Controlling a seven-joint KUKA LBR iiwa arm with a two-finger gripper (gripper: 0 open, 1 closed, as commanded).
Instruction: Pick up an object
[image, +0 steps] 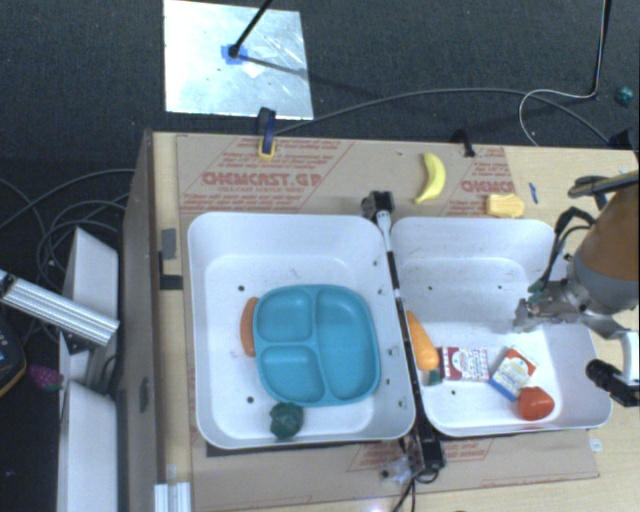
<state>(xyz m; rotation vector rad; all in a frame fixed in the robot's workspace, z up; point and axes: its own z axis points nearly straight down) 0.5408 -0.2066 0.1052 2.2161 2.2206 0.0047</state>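
Note:
In the right bin (470, 250) a red-and-white carton (465, 363) lies near the front, with a white-and-blue box (511, 373) and a red tomato (536, 403) to its right. An orange carrot (424, 345) rests against that bin's left wall. My gripper (526, 314) hangs over the right side of this bin, just above and behind the white-and-blue box, with the grey arm and its orange band (610, 250) coming in from the right. Nothing is seen held in it.
The left bin (220, 260) holds a blue divided plate (318, 343), an orange piece (247, 327) at its left and a green broccoli (286, 420) at the front. Behind the bins a banana (432, 177) and a yellow block (505, 206) lie on the cardboard.

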